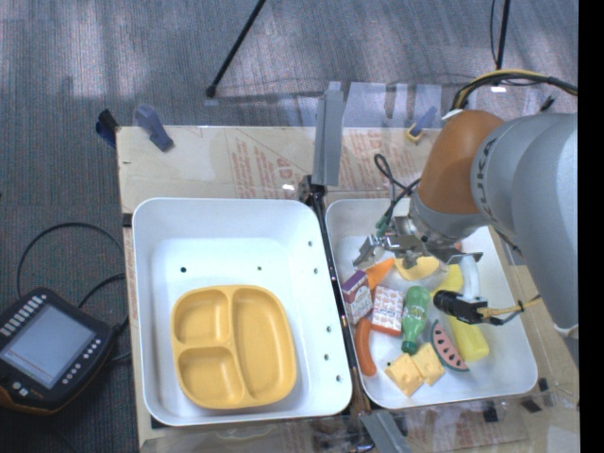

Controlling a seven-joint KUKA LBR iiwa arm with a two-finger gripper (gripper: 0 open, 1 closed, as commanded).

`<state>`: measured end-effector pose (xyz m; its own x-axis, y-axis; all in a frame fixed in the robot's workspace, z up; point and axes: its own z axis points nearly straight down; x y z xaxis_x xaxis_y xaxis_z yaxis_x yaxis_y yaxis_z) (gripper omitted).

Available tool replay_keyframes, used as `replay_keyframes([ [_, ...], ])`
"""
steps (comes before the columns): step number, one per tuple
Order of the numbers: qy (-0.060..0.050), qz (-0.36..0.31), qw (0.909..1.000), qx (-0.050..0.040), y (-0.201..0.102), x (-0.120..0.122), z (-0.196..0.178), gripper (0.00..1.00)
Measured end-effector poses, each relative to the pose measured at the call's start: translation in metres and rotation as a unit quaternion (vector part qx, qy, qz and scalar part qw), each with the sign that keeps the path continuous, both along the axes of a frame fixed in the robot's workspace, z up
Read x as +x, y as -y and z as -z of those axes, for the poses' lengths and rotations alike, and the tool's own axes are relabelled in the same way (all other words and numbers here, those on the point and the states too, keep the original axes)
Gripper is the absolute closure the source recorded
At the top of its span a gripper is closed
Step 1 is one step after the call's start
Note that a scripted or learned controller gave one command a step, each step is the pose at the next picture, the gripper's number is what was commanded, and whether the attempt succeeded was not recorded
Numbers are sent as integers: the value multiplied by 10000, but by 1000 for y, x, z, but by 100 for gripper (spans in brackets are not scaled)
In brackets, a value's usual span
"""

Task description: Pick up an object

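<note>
Left white bin [151, 253] holding a yellow divided plate [233, 347], right white bin [514, 371] crowded with toy food, green bottle [415, 316], watermelon slice [450, 347], cheese [413, 371], jaws [392, 243] low over the pile's far edge, their state impossible to tell.

My own grey arm with its orange band [491, 182] covers the back of the right-hand shallow white bin [514, 371] and runs off the picture's right edge. My fingers are lost in the clutter below the wrist (open or shut, I cannot tell). The pale yellow piece [420, 268] under them is half hidden, its shape unclear. The grey handheld screen [42, 347] is cut by the left edge.
</note>
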<state>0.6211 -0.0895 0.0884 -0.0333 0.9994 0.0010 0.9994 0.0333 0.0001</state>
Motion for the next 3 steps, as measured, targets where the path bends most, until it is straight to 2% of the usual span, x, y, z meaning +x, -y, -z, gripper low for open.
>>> replay_keyframes([
  [1,-27,28,10000,10,1,-2,-8,100],
  [2,12,-693,9976,1,-58,9,-101,100],
  [3,-19,-889,9960,-3,-67,22,-98,100],
])
